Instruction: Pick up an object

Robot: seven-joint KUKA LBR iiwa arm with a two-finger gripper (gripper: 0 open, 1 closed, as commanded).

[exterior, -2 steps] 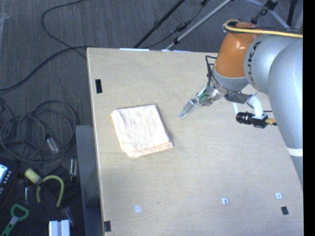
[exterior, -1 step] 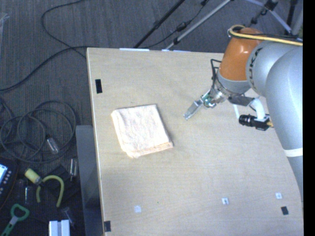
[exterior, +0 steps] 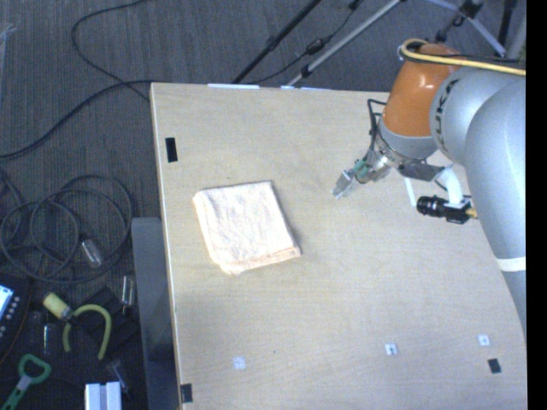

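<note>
The room was evenly lit, fairly bright, with soft diffuse light and no hard glare. The pale wooden bench top (exterior: 342,297) looked slightly washed out. A folded white towel (exterior: 245,226) lay on it, its texture soft and a little overexposed, casting only a thin shadow along its lower edge. Left of the towel, the carpet (exterior: 77,75) was darker and grainy. The whole picture was low in resolution and mildly blurred.
</note>
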